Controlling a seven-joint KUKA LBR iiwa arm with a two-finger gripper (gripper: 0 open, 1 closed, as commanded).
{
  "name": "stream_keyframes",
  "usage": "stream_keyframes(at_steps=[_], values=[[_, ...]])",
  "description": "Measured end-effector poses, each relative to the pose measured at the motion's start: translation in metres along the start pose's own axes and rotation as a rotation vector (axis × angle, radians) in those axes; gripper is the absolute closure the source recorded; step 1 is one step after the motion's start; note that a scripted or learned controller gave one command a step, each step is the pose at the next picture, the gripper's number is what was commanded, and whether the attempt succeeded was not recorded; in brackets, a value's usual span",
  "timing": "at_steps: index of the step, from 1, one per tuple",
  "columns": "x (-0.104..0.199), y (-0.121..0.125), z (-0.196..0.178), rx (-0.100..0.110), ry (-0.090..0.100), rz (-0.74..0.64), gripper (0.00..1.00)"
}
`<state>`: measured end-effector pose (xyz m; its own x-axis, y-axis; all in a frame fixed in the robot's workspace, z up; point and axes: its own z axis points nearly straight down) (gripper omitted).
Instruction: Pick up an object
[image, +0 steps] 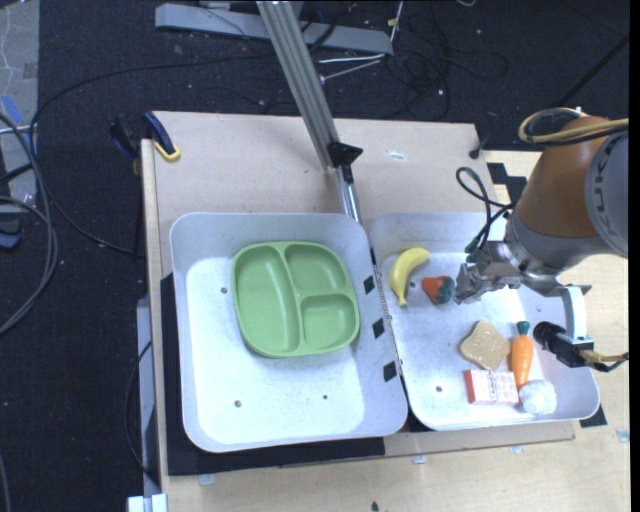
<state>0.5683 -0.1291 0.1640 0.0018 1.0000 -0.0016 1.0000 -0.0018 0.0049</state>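
My gripper (468, 285) hangs over the upper middle of the right bin (430, 390), its tip just right of a small red and green object (435, 290). A yellow banana (405, 272) lies left of that object. Lower in the same bin sit a tan bread slice (485, 346), an orange carrot (521, 360), a red and white box (490, 386) and a white ball (538, 398). The fingers are too dark and small to read.
The left bin (210, 400) holds a green divided plate (296, 298). A metal pole (305, 85) slants down from the top to the bins' junction. The arm's grey and orange body (575, 200) fills the right side, with a black cable beside it.
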Motion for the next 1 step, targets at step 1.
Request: stream_keyframes(at_steps=[1], values=[[-0.0068,0.0024,-0.0449,-0.001,0.0,-0.002,1.0]])
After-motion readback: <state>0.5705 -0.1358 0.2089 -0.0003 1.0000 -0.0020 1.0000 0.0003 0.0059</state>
